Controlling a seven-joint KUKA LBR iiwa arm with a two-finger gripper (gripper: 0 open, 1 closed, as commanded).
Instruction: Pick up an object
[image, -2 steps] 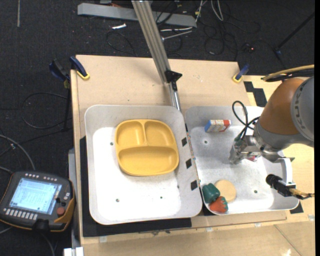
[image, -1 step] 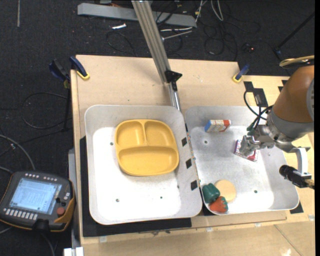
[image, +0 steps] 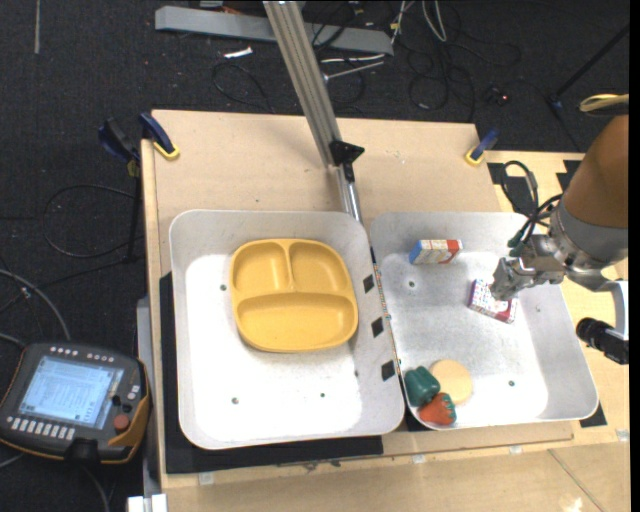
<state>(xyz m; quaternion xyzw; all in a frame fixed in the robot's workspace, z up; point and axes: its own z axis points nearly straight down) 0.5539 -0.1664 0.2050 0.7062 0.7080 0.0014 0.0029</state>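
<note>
Over right bin (image: 560, 400) far side: hand (image: 508, 281) touching pink packet (image: 490, 300).

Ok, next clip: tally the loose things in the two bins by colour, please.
Yellow: 1, the divided plate in the left bin.
Red, white and blue: 1, the small box.
Pink patterned: 1, the packet under the pincer.
Tan: 1, the disc.
Green: 1, the piece.
Red: 1, the piece.
Total: 6

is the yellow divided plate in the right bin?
No, the yellow divided plate lies in the left bin; the right bin holds the small box and other items.
</note>
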